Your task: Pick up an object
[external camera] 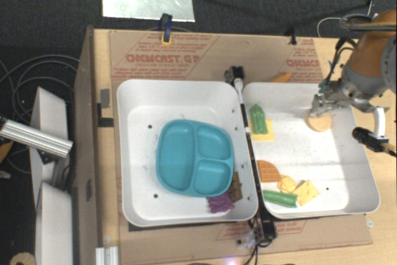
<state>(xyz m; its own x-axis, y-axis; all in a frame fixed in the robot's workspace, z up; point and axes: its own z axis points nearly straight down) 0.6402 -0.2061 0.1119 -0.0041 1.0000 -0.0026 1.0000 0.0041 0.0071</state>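
Two shallow white plastic bins (186, 96) below me, my grey two-finger gripper (323, 107) low in the right one, just above a round tan disc (320, 123), finger state I cannot tell, teal divided tray (194, 157) left.

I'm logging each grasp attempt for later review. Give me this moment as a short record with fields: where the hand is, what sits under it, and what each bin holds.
hand: the hand is low over the right bin, near its back right
under hand: tan round piece, just at the fingertips; hold not confirmed
left bin: blue divided plate, purple piece, brown piece
right bin, other items: green piece on yellow square, orange-brown disc, green bean-like piece, yellow pieces
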